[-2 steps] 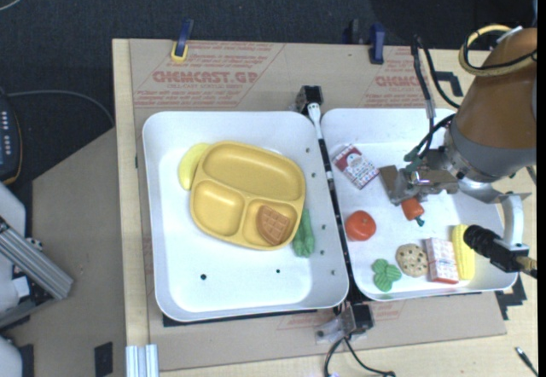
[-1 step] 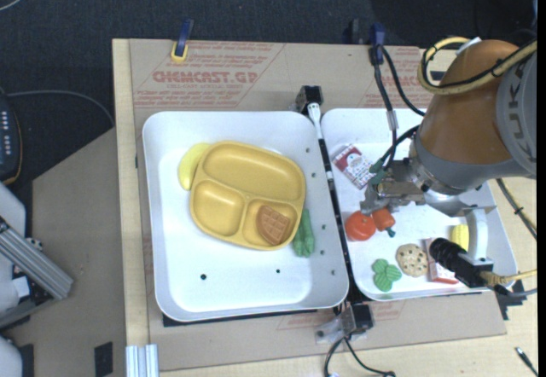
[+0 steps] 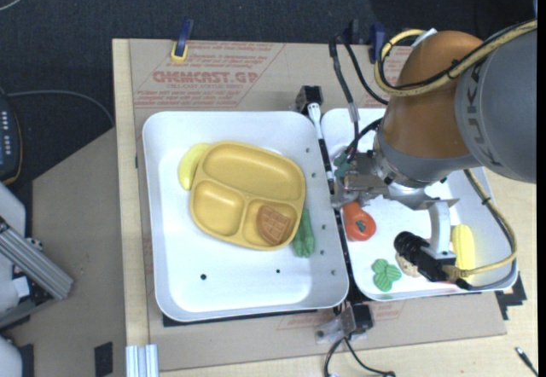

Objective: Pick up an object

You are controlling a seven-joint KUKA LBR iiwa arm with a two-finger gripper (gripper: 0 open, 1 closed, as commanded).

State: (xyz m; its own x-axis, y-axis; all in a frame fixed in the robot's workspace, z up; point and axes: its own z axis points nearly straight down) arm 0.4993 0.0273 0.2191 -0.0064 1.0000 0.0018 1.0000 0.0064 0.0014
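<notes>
Left bin [image 3: 171, 196] carries a yellow tray [image 3: 243, 188] near its middle, a waffle [image 3: 274, 223] in the tray's near right compartment, green lettuce [image 3: 304, 235] against the tray's right edge. Right bin [image 3: 490, 277] holds a tomato [image 3: 359, 224] by its left wall, a green piece [image 3: 386, 274] at the near edge, a banana [image 3: 462, 246] (right side). The claw [image 3: 354, 182] sits just above the tomato, its state impossible to tell. The arm [image 3: 444, 111] bends over the right bin from the right.

A red toy tomato [image 3: 360, 224] is seen lying in the right bin [image 3: 478, 196], near a small green toy [image 3: 386, 274].
</notes>
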